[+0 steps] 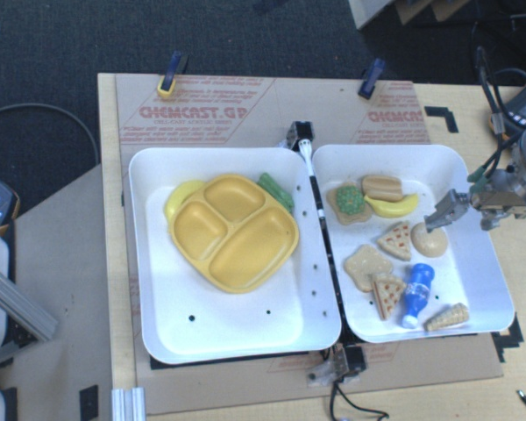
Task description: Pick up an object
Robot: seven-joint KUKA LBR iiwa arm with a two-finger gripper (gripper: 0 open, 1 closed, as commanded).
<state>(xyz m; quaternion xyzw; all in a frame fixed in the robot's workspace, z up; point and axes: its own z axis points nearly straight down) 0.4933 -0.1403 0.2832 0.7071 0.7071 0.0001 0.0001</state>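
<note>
The right bin [482,261] holds several toy foods. A hot-dog bun [382,186] and a banana [394,206] lie at the back, with a broccoli-topped cookie [350,203] to their left. In the middle are a pizza slice [396,239] and a pale round bun [430,242]. Toward the front lie a bread slice [365,265], a second pizza slice [387,296], a blue bottle [415,293] and a cone [447,317]. My gripper [456,212] hangs over the right bin's right side, just above and right of the pale bun, holding nothing that I can see.
The left bin [158,305] carries a yellow divided plate [235,231], with a green piece [276,191] and a yellow piece [180,197] tucked behind it. Both bins rest on a cardboard sheet [245,108] held by clamps. Cables hang at the right edge.
</note>
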